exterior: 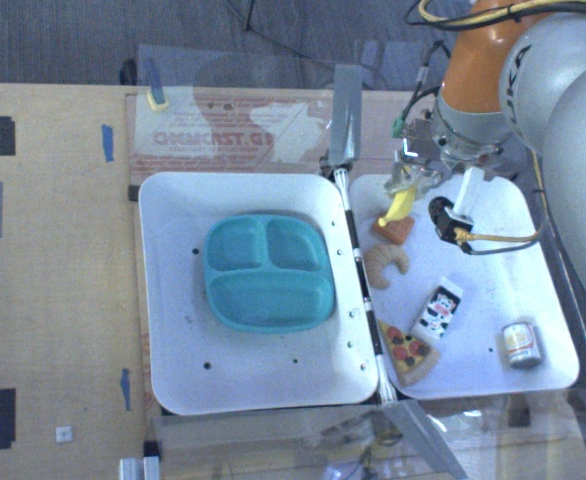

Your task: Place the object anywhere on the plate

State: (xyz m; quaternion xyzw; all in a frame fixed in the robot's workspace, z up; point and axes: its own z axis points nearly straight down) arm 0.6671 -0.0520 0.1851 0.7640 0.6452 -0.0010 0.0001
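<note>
Nearest, a pizza slice (410, 351) lies in the right bin (548, 268). The teal plate (269, 271) sits in the left bin (163, 268). Farther back, the hand (410, 180) grips a yellow banana (401, 204).

The grey arm (563, 78) enters from the right of the camera view, its thick curved links filling the upper right corner. The orange band (483, 53) sits above the wrist, with yellow and black cables looping over its top. Below the band the wrist points downward and toward the left. The end effector (410, 173) hangs low at the wrist's lower left; whether its fingers are spread or closed cannot be made out.
</note>
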